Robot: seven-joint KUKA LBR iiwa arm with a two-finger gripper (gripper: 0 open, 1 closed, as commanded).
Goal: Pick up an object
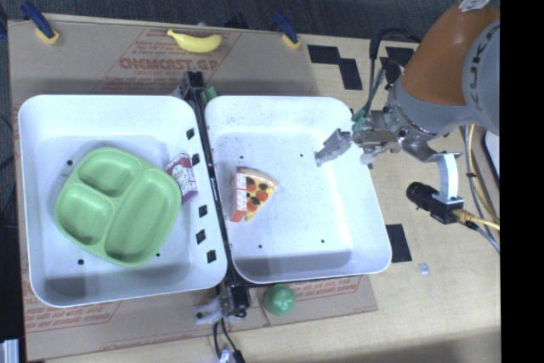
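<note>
A toy pizza slice (252,194) lies on the floor of the right bin (340,242), near its left wall. A green divided plate (117,204) fills much of the left bin (42,268), with a small red-and-white packet (183,174) beside it at its upper right. My gripper (333,147) hangs over the right bin's upper right part, well to the right of the pizza slice, with nothing visible between its fingers. The arm's orange band (446,55) shows at the right edge.
A yellow toy banana (195,39) lies on the cardboard behind the bins. A green ball (278,299) sits on the cardboard in front of the right bin. Blue clamps (40,23) hold the cardboard's back edge. A black divider (208,183) runs between the bins.
</note>
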